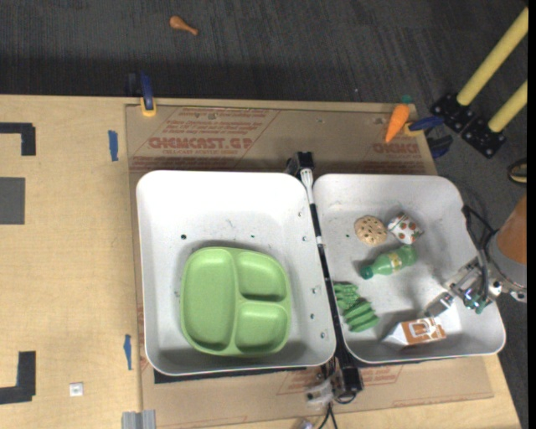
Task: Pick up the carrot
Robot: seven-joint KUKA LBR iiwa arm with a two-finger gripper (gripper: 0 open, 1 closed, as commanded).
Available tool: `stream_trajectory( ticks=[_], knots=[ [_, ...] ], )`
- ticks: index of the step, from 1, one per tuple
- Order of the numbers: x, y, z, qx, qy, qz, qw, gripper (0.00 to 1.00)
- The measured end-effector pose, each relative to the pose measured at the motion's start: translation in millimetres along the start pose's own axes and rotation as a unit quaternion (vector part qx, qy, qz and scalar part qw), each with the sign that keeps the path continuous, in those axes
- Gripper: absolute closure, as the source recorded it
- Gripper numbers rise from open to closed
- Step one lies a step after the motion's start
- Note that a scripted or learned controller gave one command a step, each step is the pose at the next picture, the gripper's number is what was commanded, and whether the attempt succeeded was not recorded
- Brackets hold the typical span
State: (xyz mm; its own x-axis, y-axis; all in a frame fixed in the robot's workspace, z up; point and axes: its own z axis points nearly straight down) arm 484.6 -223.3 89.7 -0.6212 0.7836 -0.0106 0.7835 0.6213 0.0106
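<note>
White bins sit side by side on the table (pixel 67 276). Nearest us in the right bin (pixel 444 348) we see an orange-and-white packet (pixel 424 331), w/ the claw (pixel 459 295) just above its far-right corner; claw's on the right edge, fingers too blurred, so we can't tell if apart or together, and nothing seen between them. Left of packet: green bean pods (pixel 355 307). Left bin (pixel 159 251) holds a green divided plate (pixel 236 299). Further back in the right bin: green bottle (pixel 389 262), then a cookie (pixel 369 228) and a red-white toy (pixel 404 226). Carrot (pixel 398 122) lies beyond the bins, on the brown board (pixel 209 138), far right corner. Another small orange bit (pixel 182 25) on the floor, farthest.
</note>
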Motion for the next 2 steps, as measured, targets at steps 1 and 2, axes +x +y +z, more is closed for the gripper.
stream_trajectory(
  ticks=[1,2],
  knots=[
    [1,1,-11,0.0,0.004,-0.001,1.0,1.0],
    [76,70,-69,0.004,0.004,-0.041,0.9991,1.0]
  ],
)
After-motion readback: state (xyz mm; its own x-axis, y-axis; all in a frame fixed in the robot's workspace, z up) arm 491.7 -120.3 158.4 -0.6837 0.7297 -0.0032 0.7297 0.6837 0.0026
